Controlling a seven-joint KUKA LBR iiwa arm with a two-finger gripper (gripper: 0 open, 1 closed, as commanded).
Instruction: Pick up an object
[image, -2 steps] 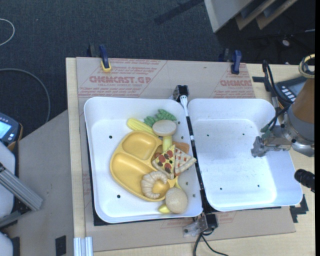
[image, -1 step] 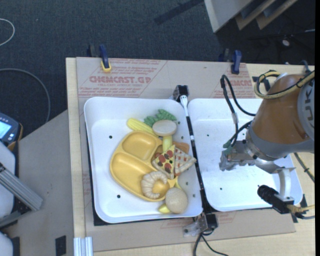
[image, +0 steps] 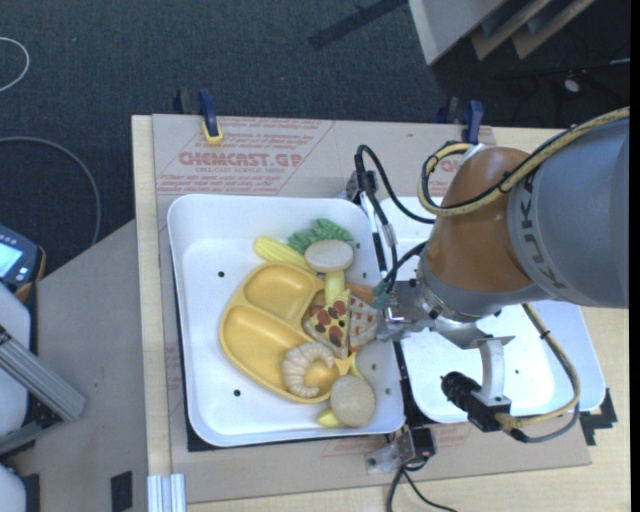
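Observation:
The left white bin (image: 190, 300) holds toy food. A yellow divided plate (image: 262, 325) lies in its middle with a curled shrimp (image: 308, 369) on its near end. A pizza slice (image: 338, 321) rests against the plate's right side. A pale mushroom (image: 331, 259), a corn cob (image: 280, 251) and a green leafy piece (image: 318, 235) lie at the back. A round beige piece (image: 352, 399) sits at the front. My gripper (image: 377, 308) is low at the bin's right wall, right beside the pizza slice; the wrist hides most of it.
The grey arm with its orange band (image: 480, 235) hangs over the right bin (image: 560, 385). Black cables (image: 375, 205) loop from the wrist over the wall between the bins. Blue clamps (image: 209, 115) hold the cardboard base at the back.

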